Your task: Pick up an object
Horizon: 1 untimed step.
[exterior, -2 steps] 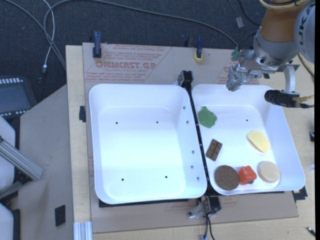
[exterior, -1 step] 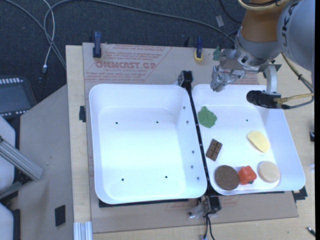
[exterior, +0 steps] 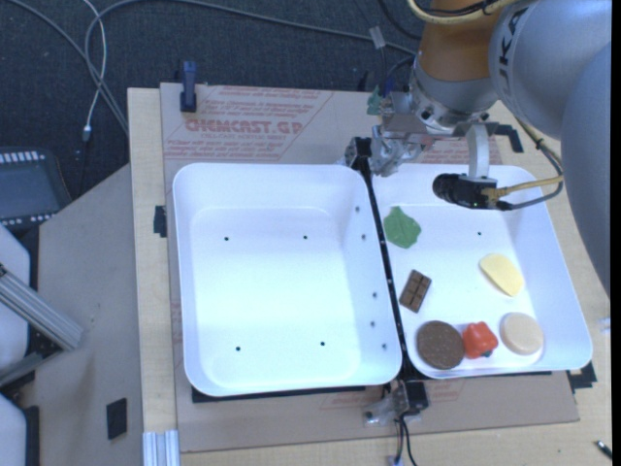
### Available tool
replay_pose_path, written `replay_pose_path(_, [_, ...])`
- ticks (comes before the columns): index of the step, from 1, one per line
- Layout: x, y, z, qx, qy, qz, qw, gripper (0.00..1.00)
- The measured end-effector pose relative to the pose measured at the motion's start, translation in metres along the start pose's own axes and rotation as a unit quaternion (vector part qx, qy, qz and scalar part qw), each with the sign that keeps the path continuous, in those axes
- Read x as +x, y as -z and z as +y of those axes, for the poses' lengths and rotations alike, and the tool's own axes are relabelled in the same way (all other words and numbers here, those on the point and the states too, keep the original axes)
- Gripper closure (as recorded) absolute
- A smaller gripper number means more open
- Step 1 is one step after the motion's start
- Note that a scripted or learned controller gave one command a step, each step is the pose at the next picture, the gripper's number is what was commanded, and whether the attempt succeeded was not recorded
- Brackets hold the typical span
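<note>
The right bin [exterior: 558, 260] holds several small items: a green leafy piece [exterior: 401, 228], a brown chocolate bar [exterior: 415, 290], a round brown cookie [exterior: 441, 344], a red pepper [exterior: 479, 338], a pale round biscuit [exterior: 521, 333] and a yellow wedge [exterior: 502, 274]. My gripper [exterior: 386, 153] hangs over the far left corner of the right bin, by the divider between the bins. It is above and behind the green piece, and I see nothing held in it.
The left bin [exterior: 272, 280] lies beside the right one, and their rims meet in the middle. A black attachment with a cable [exterior: 464, 189] hangs from the arm over the far part of the right bin. Printed cardboard [exterior: 252, 119] lies behind the bins.
</note>
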<state>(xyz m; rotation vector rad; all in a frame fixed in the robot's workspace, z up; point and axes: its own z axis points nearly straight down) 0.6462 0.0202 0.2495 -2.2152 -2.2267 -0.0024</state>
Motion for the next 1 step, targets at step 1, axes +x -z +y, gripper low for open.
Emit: replay_pose_path(1, [0.0578,-0.0127,-0.013,0.001,0.0,0.0,1.0,1.0])
